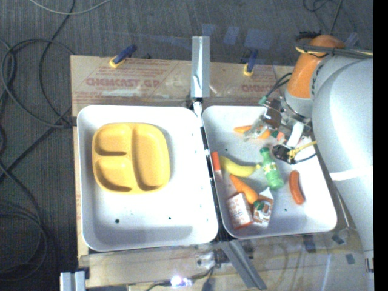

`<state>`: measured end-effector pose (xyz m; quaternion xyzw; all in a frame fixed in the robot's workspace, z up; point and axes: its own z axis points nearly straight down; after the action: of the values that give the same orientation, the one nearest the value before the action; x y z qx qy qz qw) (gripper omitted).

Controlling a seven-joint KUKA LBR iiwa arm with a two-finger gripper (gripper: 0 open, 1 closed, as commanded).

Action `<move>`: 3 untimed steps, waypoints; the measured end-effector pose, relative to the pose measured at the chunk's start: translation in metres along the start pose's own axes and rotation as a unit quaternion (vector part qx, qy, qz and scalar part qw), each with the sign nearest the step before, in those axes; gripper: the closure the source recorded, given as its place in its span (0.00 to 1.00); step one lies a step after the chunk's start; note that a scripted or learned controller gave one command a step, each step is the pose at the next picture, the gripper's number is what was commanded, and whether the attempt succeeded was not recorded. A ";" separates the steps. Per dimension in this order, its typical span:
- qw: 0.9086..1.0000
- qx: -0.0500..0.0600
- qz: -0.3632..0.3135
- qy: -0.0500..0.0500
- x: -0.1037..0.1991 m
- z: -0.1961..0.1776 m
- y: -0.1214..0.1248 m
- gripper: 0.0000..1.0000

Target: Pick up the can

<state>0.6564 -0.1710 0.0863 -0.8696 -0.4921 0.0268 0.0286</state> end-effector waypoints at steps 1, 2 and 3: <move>0.976 -0.037 0.213 0.019 0.004 0.005 -0.108 0.00; 0.958 -0.022 0.286 0.016 -0.008 -0.002 -0.028 0.00; 0.951 -0.031 0.307 0.006 0.019 -0.004 -0.024 0.00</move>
<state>0.6455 -0.1427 0.0922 -0.9792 -0.2023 0.0139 -0.0050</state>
